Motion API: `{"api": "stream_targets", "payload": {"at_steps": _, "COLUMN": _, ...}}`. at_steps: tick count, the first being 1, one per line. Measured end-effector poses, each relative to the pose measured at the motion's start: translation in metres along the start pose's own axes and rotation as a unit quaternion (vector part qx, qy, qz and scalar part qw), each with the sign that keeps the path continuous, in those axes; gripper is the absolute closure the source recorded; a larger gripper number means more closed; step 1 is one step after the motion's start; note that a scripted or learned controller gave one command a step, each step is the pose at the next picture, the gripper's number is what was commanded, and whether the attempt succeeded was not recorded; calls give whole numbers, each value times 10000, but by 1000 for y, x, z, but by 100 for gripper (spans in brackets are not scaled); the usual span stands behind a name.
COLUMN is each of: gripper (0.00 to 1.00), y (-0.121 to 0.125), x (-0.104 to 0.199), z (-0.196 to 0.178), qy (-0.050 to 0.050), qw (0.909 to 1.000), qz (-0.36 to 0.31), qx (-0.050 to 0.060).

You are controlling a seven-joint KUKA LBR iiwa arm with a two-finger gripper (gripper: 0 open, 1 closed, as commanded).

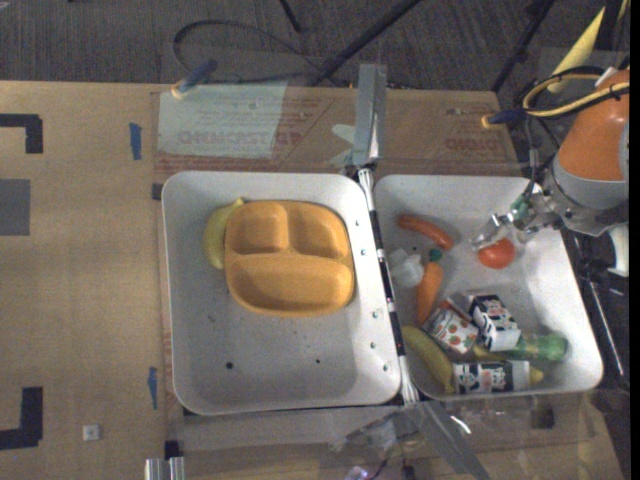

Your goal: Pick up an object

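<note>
Claw (pixel 497 232): cannot tell if clenched, just above tomato (pixel 496 255)
Advice: center over tomato, lower straight, then clench

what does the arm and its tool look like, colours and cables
The arm is rounded, grey below a broad orange band. A yellow cable with black wiring loops above it. The tool is small, pale metal with dark parts and a green speck.

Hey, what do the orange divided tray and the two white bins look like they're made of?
The orange divided tray looks like moulded plastic, matte: rounded compartments, even colour, little glare. The left bin and right bin look like thin formed plastic or enamelled sheet, smooth with soft sheen; the picture leaves it open.
</note>
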State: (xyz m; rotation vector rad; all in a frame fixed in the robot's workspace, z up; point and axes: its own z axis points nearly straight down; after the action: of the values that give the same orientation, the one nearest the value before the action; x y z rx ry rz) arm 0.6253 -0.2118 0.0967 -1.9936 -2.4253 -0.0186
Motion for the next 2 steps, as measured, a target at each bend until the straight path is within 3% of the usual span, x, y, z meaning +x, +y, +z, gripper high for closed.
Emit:
{"api": "stream_targets", "payload": {"at_steps": 1, "gripper": 0, "y": -25, "x": 11, "z": 9, "qy": 20, "qw": 9961, "qz": 883, "qx": -18}}
{"api": "stream_targets", "payload": {"at_steps": 2, "gripper": 100, "y": -27, "x": 7, "z": 0, "qy": -16, "qw": 9959, "qz": 900, "qx": -8}}
